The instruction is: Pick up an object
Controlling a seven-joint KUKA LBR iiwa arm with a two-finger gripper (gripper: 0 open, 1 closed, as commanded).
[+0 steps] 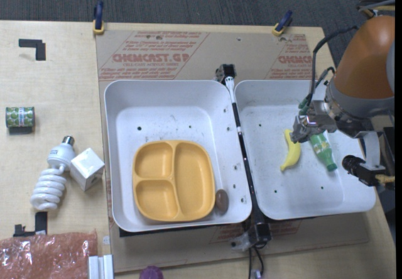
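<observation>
Two bins: we are seeing the left bin holding a yellow plate; the right bin holding a banana, green bottle. Pincer state: we cannot tell.

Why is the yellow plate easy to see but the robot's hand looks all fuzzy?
In the camera view, even light shows the yellow plate crisply with soft shadows along the left bin; the gripper looks muddled, dark parts crowding above the banana.

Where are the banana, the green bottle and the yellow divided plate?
banana [291,154], camera view, middle of the curved body.
green bottle [323,149], camera view, middle of the bottle body.
yellow divided plate [192,177], camera view, floor of its large right compartment.
</observation>
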